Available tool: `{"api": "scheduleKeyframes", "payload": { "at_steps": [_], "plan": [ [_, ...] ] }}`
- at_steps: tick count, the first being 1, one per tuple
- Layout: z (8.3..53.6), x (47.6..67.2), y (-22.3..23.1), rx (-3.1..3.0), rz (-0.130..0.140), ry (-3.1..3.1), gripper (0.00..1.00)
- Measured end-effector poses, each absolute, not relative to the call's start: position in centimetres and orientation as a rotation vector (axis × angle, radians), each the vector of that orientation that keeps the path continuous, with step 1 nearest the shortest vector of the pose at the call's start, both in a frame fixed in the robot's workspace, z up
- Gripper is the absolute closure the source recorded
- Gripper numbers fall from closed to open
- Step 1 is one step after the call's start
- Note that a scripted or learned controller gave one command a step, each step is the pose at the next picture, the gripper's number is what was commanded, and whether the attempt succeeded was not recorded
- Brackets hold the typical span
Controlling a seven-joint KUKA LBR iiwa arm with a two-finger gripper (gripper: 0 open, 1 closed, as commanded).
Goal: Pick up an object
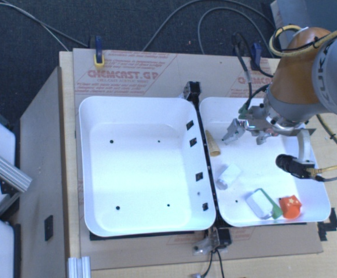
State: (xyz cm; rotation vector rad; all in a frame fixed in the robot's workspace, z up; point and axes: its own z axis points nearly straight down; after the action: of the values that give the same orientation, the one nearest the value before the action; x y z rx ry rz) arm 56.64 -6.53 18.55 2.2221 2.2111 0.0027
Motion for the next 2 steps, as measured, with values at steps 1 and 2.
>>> {"api": "scheduleKeyframes", "payload": {
  "at_steps": [1,2],
  "plan": [
    [34.0,50.9,-4.8,2.21,0.019,2.217,0.0],
    [46.8,47.9,-3.2,2.208,0.022,2.217,0.0]
  ]
}}
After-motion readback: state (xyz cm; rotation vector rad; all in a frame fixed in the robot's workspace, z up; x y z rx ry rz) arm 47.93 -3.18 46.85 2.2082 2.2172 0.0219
